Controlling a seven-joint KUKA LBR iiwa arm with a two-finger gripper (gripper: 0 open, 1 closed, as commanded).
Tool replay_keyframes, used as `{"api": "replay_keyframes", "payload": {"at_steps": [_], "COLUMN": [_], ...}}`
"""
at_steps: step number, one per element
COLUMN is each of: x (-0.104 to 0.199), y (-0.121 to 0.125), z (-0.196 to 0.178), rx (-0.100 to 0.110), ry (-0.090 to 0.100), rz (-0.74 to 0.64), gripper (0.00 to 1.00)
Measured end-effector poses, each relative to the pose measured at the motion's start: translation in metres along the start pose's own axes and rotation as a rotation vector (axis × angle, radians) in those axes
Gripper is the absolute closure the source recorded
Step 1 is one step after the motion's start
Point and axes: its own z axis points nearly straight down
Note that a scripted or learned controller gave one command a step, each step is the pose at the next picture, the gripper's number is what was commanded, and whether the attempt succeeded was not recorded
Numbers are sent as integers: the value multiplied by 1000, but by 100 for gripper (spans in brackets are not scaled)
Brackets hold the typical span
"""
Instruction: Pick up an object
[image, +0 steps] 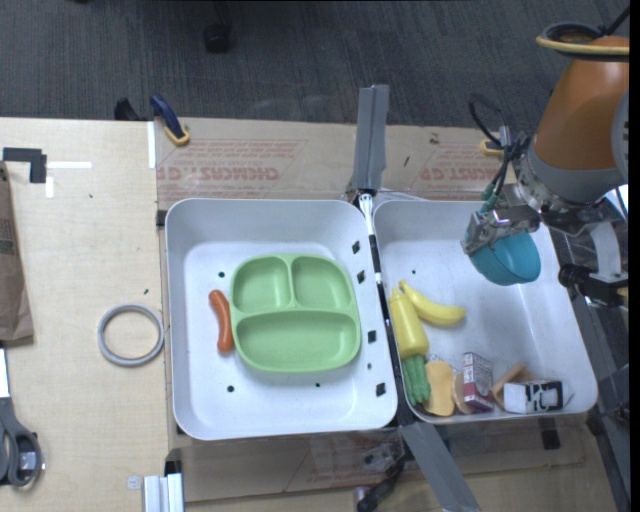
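My gripper (488, 233) hangs over the upper right part of the right bin (560, 330). Its fingers are shut on the rim of a teal cup (510, 260), which hangs tilted just below them, above the bin floor. In the same bin, a banana (436, 309) and a yellow bottle (408, 326) lie by the left wall. A green vegetable (415, 380), a yellow slice (440, 386), a small pink carton (476, 374) and a white box (532, 396) lie along the front wall.
The left bin (190, 300) holds a green divided plate (296, 313) and an orange sausage (222, 321). A grey tape ring (131, 333) lies on the bench to the left. A metal bar (371, 140) stands behind the bins' shared wall.
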Motion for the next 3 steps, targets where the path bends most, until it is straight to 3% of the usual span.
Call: {"api": "replay_keyframes", "payload": {"at_steps": [1, 2, 3], "x": [-40, -92, -93], "y": [-11, -42, -41], "z": [-36, -9, -10], "rx": [-3, -2, -4], "ry": [-1, 1, 0], "rz": [-109, -237, -236], "gripper": [100, 100, 0]}}
